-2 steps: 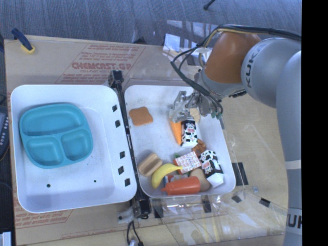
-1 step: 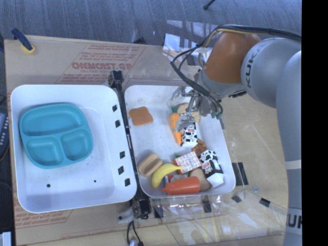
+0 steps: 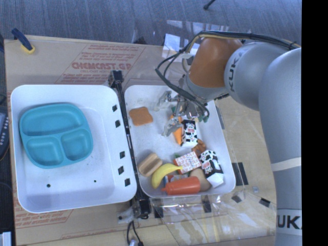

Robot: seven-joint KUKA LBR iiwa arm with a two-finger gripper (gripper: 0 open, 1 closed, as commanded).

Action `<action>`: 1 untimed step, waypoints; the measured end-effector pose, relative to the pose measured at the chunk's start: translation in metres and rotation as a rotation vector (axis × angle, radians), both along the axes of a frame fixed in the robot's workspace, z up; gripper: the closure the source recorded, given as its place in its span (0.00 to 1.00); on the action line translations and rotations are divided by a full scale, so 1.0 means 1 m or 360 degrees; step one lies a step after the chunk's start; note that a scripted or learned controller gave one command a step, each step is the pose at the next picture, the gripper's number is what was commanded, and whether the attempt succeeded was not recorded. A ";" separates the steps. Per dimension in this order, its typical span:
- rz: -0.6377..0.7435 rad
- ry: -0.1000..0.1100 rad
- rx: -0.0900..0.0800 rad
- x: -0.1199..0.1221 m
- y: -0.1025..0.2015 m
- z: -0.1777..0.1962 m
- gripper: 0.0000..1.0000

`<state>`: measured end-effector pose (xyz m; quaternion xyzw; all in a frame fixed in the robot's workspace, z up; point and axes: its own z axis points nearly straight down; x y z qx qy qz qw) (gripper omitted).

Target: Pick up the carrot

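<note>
The gripper (image 3: 175, 118) hangs low in the right bin (image 3: 134, 94), its fingers spread open; the carrot (image 3: 178, 136) lies just below them, ungripped. A milk carton (image 3: 189, 132) touches the carrot's right side.

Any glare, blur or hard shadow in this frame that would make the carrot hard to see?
Camera view: glare washes out the top right corner; the gripper looks slightly soft. The carrot is a small orange sliver beside the cow-print carton, partly covered, in soft shade under the arm; the right bin shows no hard shadows.
</note>
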<state>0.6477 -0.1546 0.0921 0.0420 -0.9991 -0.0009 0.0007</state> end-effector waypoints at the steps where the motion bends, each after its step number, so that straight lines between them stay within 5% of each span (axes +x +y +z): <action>1: 0.0251 -0.0003 -0.0003 -0.052 0.006 0.000 0.00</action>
